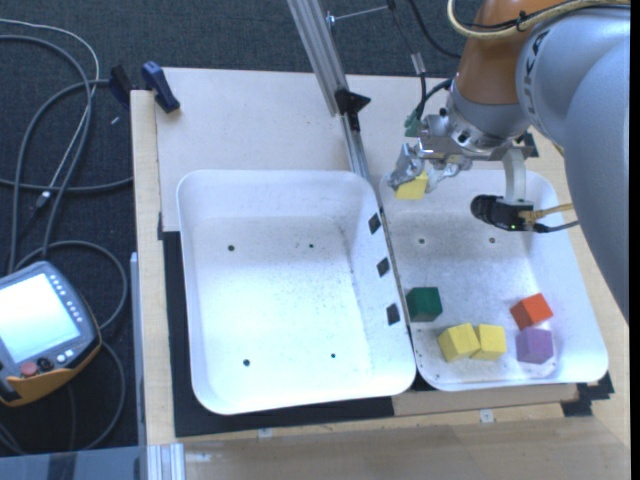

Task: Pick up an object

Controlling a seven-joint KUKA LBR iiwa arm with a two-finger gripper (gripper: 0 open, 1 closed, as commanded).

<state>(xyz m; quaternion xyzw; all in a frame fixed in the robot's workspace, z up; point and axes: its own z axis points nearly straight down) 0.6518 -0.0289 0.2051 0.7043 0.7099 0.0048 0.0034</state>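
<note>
End effector [413, 176] sits above the far left corner of the right bin [585, 313], close to the divider where the two bins meet. A small yellow block [412, 188] shows between its fingers, so it reads as closed on that block, lifted clear of the bin floor as far as the slant view allows

Step in hand, by my read: grasp made, block in the lift/carry phase. Pick looks mostly done if the hold keeps

Rest of the right bin, near edge: green block [424, 303] beside the divider, two yellow blocks [472, 341] touching each other, orange block [531, 310] and purple block [534, 345] near the right corner. All well apart from the end effector. Left bin [200, 268] holds just dark specks. Teach pendant [40, 333] lies off the worktop [250, 118] at left, cables around it

Next move calls for: steady rise without tilt, keep clear of the bin wall and the metal rail [320, 53] just beside the wrist. Grip seems to be on the block's upper part, so slip is the risk; can't tell how deep the fingers sit
</note>
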